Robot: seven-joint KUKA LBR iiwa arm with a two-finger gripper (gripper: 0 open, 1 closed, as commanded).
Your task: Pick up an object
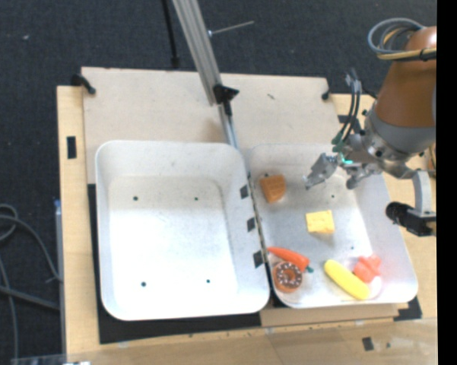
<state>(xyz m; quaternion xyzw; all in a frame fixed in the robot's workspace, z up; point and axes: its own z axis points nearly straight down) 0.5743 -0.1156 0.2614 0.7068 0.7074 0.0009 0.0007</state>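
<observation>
Bare floor spans the right bin point(380, 204) between the yellow block point(320, 222) and the unclenched, unladen gripper point(317, 175) near its far rim.

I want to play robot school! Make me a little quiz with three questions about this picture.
1. True or false: all the toys lie in the right bin.
2. Which toy lies nearest the gripper?
A. the yellow banana
B. the brown block
C. the donut
3. Fill in the missing word: the carrot lies right beside the ______.

Key
1. True. The yellow block and the red toy are there too.
2. B
3. donut
</observation>
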